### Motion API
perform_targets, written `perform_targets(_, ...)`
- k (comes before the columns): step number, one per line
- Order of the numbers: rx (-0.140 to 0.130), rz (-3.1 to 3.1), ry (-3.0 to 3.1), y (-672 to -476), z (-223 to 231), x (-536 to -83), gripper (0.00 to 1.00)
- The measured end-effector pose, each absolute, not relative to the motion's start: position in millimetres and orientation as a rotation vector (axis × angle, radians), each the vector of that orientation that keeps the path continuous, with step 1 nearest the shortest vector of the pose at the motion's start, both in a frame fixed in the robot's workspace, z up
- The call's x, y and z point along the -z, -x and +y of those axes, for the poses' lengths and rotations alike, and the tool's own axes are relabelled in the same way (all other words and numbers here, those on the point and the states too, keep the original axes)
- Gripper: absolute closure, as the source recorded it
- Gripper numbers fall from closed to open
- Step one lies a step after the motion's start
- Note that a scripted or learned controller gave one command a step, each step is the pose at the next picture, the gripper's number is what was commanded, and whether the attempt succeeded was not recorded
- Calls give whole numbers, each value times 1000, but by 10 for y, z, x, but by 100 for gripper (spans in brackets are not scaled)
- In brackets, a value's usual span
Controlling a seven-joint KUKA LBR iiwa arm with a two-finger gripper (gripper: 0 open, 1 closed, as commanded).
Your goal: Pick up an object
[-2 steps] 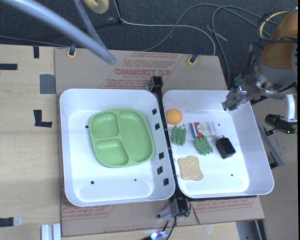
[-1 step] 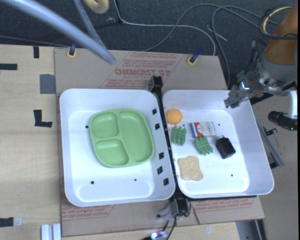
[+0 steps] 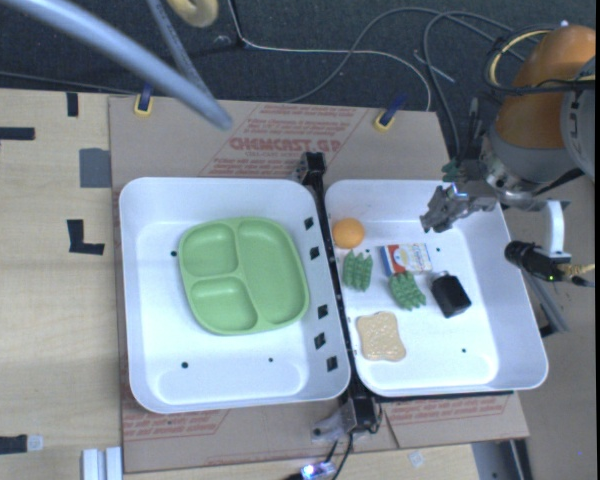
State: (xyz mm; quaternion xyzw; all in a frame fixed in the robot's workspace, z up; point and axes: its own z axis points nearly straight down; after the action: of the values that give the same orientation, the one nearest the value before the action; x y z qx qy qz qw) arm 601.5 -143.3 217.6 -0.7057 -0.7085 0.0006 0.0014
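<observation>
end effector (image 3: 442, 211): over right bin (image 3: 515, 368); grip state cannot be told
cardboard (image 3: 280, 138): red print, partly reads "CHEMCAST"
carton (image 3: 408, 259): label unreadable

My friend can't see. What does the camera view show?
A robot arm's gripper hovers over the right bin, which holds an orange ball, two green pieces, a small box, a black block and toast. The left bin holds a green divided plate.

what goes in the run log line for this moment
phase: approach | gripper: over right bin top edge, nothing seen held | nearest: small packet | left bin: green plate
</observation>
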Motion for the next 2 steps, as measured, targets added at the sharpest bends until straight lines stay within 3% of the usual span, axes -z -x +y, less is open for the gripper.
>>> perform_targets(2, -3, -2224, 2214, -5578, -466, -2074, 100)
